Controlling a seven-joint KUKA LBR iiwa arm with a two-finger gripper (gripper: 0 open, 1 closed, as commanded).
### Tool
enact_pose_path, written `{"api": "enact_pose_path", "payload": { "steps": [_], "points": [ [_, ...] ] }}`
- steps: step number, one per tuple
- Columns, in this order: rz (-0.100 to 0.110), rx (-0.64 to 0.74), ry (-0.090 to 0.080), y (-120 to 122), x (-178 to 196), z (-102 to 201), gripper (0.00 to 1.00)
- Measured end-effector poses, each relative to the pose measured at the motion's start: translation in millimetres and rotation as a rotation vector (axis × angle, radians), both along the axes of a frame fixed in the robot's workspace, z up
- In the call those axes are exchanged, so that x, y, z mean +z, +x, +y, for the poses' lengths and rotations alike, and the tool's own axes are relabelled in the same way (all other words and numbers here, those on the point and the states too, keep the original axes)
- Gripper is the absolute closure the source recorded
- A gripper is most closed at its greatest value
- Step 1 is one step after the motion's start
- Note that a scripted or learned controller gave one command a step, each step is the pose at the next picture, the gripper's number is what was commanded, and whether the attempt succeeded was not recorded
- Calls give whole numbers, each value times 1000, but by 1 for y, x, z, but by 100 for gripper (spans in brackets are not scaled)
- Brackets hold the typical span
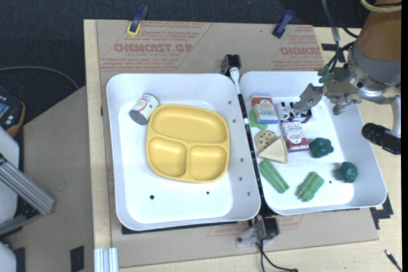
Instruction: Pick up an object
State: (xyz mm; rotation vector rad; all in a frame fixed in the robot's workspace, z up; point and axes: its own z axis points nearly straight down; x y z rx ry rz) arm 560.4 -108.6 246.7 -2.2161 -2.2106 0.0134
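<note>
gripper (298,113) hangs low over the upper middle of the right bin (370,169), reaching in from the right on the grey arm (376,54) with its orange band. its dark fingers point down and to the left, and a small gap shows between their tips, so they look slightly parted with nothing between them. just below the fingertips lies a small red-and-white carton (293,136), near them but whether it touches them cannot be told. to the left of the fingertips, a little apart, lies a blue-and-red packet (264,108) near the bin's left wall. below that sit a round brown cookie (264,137) and a tan wedge of bread or cheese (275,151), touching each other, with the wedge just beside the carton's lower left. further down lie a green pickle-like piece (273,176) and a green bunched vegetable (310,186). right of the carton is a dark green lump (320,148), and lower right another dark green lump (347,171), well apart from the fingers.

left bin (121,137) holds a yellow divided plate (188,143) in its middle and a small white cup (144,108) lying on its side by the plate's upper left corner.
</note>
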Motion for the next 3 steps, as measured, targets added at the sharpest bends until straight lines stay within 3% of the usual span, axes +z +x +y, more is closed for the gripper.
{"api": "enact_pose_path", "payload": {
  "steps": [1,2,3],
  "points": [
    [-13,2,-2,2,6,0,0],
    [-7,1,0,-6,-49,-6,0],
    [-6,2,0,0,-103,-13,0]
  ]
}}
